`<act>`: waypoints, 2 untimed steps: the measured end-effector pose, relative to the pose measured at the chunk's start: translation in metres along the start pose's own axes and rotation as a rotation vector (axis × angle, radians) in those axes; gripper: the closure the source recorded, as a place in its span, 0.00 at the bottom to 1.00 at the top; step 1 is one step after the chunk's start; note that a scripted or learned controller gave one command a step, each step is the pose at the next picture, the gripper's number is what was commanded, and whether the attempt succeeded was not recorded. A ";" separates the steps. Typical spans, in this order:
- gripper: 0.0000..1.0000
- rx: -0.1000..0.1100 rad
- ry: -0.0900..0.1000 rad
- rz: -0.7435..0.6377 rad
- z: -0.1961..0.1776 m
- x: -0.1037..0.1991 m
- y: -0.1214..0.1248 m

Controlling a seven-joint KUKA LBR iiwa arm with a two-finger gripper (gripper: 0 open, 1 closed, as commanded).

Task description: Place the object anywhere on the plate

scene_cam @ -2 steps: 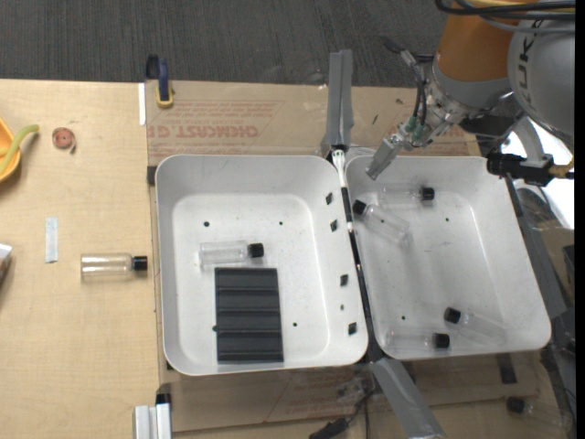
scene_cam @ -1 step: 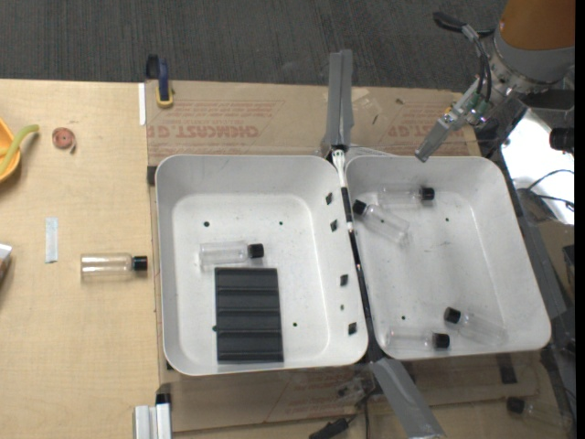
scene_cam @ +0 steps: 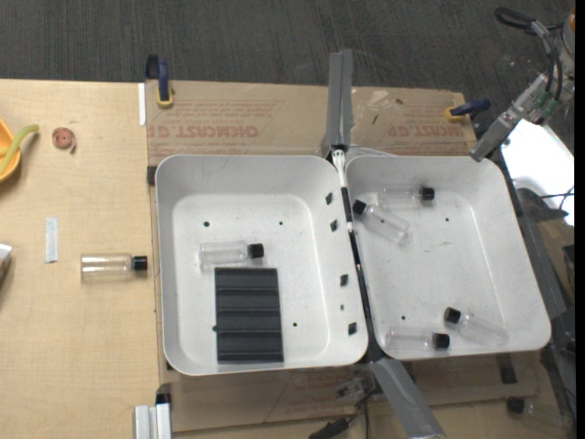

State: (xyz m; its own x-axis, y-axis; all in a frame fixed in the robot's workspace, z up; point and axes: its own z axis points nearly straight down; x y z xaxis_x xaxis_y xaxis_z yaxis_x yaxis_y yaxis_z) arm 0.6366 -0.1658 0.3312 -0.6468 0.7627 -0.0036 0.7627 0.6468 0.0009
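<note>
Vial [scene_cam: 402, 195] in clear plastic with a black cap, the nearest of its kind to the gripper [scene_cam: 494, 133], lies in the upper part of the right bin [scene_cam: 457, 263] as the grey arm [scene_cam: 539, 99] hangs at the upper right of the frame, outside the bin's far corner. Whether the gripper is wide or narrow cannot be told from this angle, and nothing is seen in its hold.

A second vial [scene_cam: 379, 219] lies just beside the first, angled toward the divider. Two more, a slanted vial [scene_cam: 475, 326] and a level vial [scene_cam: 413, 341], rest near the bin's lower edge, close together.

Across the divider, the dark ribbed plate [scene_cam: 247, 315] sits in the lower middle of the left bin [scene_cam: 164, 245], with a capped vial [scene_cam: 228, 254] lying just above its top edge, apparently off it. A stray vial [scene_cam: 110, 264] lies on the wooden bench at the left of the frame.

The task looks to be at its start, with the pick not yet made. For a sound grasp, the gripper would do best to come down across a vial's body, square to its long axis, since a smooth cylinder can roll or squirt free. The upper pair lie close enough that a descent should favour the side away from the neighbour. On release, laying the vial along the plate's ribs should keep it from rolling off.
</note>
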 end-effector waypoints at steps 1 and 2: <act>0.00 0.000 0.000 -0.140 -0.106 -0.032 -0.051; 0.00 0.000 0.001 -0.033 -0.110 -0.023 -0.004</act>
State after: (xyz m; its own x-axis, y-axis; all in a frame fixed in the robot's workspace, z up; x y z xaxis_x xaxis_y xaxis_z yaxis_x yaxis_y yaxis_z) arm 0.6477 -0.1854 0.4412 -0.6714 0.7411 -0.0027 0.7411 0.6714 0.0006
